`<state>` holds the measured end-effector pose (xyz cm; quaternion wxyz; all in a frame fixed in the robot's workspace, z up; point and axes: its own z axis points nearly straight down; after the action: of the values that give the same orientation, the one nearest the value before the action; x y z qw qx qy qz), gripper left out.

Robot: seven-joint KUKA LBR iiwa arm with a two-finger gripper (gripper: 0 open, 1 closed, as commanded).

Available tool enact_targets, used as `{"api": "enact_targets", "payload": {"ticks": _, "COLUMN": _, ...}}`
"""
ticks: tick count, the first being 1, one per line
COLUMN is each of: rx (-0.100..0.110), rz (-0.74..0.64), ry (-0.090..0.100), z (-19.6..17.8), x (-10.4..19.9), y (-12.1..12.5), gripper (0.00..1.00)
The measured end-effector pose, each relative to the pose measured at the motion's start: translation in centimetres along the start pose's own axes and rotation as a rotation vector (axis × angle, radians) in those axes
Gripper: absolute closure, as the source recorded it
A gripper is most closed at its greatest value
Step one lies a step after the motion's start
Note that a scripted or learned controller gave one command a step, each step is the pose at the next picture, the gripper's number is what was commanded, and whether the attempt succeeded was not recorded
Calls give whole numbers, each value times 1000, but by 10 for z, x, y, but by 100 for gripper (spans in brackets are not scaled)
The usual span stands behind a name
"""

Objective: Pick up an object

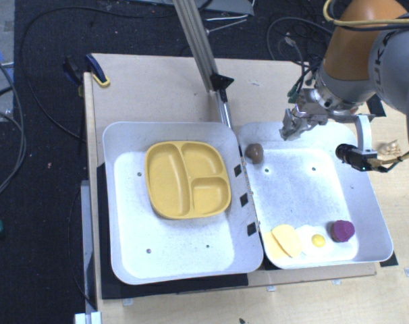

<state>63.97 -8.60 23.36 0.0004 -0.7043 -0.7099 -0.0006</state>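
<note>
1. Desk (157, 79) carries two white bins.
2. Left bin (123, 181) holds a yellow divided plate (187, 179).
3. Gripper (293, 125) hangs over the right bin's (306, 181) far edge; finger state cannot be told.
4. Brown ball (254, 153) lies near, to its left, apart.

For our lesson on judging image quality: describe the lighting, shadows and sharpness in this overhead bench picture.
Camera view: even, soft light, with faint shadows beside the yellow divided plate and purple object; the white bins look bright, with the pale yellow pieces slightly washed out against them; the floor around is dark; the gripper is a little soft, its detail hard to read.
</note>
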Motion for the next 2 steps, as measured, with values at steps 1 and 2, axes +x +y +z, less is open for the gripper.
{"api": "enact_targets", "payload": {"ticks": 1, "rx": 1, "rz": 0, "ry": 0, "z": -2, "x": 55, "y": -12, "gripper": 100}}
{"api": "enact_targets", "payload": {"ticks": 2, "rx": 2, "rz": 0, "ry": 0, "z": 9, "x": 111, "y": -8, "gripper": 100}}
